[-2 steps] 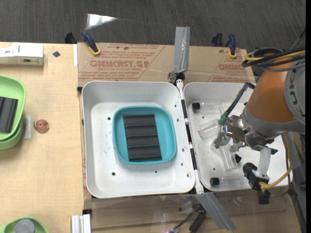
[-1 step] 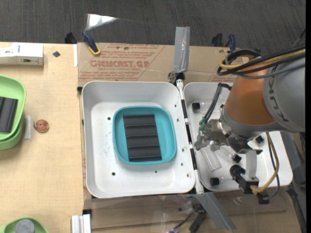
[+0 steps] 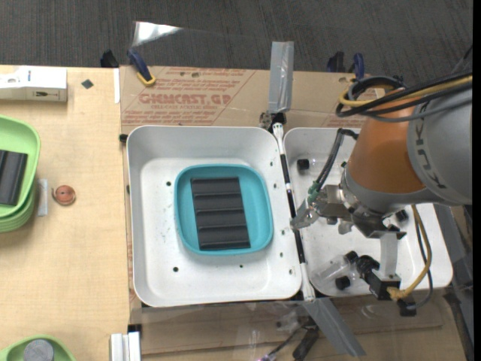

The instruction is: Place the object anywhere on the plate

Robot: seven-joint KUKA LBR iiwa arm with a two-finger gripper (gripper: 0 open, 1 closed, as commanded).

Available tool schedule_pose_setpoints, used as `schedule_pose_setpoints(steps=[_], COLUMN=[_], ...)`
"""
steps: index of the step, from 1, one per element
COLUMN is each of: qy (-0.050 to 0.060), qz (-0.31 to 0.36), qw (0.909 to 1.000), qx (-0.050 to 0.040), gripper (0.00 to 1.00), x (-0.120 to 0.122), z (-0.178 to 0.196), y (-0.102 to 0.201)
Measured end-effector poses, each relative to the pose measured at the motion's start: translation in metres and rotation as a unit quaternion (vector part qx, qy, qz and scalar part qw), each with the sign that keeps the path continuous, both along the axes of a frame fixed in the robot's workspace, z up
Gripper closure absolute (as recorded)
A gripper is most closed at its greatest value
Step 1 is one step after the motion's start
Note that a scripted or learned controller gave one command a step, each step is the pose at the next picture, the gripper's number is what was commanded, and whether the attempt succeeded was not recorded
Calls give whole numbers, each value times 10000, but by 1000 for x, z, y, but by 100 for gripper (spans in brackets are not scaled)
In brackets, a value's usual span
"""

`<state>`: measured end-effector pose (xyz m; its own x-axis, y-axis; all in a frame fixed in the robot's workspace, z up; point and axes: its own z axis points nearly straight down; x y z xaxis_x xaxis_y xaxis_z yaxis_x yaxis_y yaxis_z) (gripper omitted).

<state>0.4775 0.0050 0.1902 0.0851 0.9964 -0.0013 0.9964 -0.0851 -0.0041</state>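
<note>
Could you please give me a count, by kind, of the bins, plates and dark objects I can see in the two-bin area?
White bins: 2, left and right
Teal plates: 1
Dark ridged blocks: 1, on the plate
Total: 4

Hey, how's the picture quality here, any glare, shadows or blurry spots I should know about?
Camera view: lighting is even and soft, the left bin reads bright white without washing out; a faint shadow rings the teal plate; the black object on it stays sharp, ridges visible; a bright glint sits on clear plastic at the top; the arm looks slightly soft, its wrist hiding the right bin's middle.
</note>
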Motion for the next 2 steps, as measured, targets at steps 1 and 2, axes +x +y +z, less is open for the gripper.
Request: schedule_pose_setpoints(steps=[1, 2], qy=[-8, -7], qz=[-80, -611], qw=[10000, 9981], qx=[-4, -6], gripper=[0, 0], x=[20, 47], z=[0, 13], y=[-68, -127])
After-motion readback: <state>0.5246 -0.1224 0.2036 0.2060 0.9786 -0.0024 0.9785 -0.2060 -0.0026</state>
